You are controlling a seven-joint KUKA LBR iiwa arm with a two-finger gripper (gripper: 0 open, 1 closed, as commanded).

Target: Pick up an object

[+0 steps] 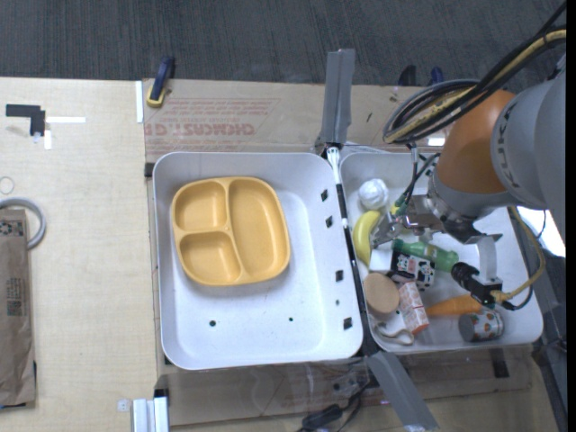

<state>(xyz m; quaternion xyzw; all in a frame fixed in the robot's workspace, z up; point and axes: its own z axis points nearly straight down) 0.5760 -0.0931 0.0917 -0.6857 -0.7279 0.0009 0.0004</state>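
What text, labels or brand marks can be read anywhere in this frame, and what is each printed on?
Red lettering on the cardboard sheet behind the bins: printed upside down from this view and too blurred to read with certainty.
Print on the brown paper bag at the left edge: too small to read.
Labels on the small carton and the can in the right bin: too small and blurred to read.

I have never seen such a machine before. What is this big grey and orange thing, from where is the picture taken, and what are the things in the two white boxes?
It is a robot arm with a gripper, reaching in from the right. One fixed camera looks down at a slant on the bench.

The left bin holds a yellow divided plate. The right bin holds a pile of small things: a banana, a green bottle, a carrot, a small can. The arm hangs over this pile. I cannot tell whether it holds anything.
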